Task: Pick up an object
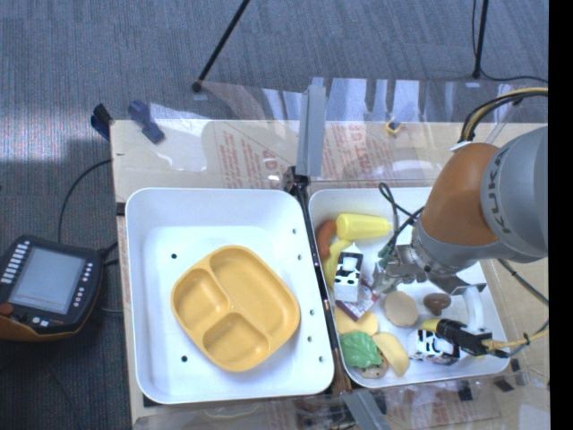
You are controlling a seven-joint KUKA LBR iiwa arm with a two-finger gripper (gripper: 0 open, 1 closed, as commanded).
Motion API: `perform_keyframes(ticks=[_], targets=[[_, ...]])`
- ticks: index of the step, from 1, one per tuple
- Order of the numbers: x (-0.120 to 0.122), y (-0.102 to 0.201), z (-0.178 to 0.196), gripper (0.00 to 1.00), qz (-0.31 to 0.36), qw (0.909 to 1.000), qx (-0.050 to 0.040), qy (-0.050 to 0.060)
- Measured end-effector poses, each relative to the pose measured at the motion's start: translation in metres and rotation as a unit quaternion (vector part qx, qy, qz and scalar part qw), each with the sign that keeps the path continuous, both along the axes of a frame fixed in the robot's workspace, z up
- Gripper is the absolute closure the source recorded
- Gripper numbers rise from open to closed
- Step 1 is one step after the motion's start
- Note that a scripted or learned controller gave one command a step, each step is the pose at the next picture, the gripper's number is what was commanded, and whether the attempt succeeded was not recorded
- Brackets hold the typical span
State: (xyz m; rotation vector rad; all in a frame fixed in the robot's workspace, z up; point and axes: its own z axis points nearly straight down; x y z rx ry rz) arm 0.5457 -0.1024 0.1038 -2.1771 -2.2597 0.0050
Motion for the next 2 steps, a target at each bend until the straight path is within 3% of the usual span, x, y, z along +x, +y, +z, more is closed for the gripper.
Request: perform_keyframes(ticks=[1, 2], targets=[[0.066, 0.03, 0.086, 0.0, 0.056, 0.9984, 0.0, -0.005], [0.061, 0.012, 0.014, 0.0, 0.061, 0.9981, 0.0002, -0.003]])
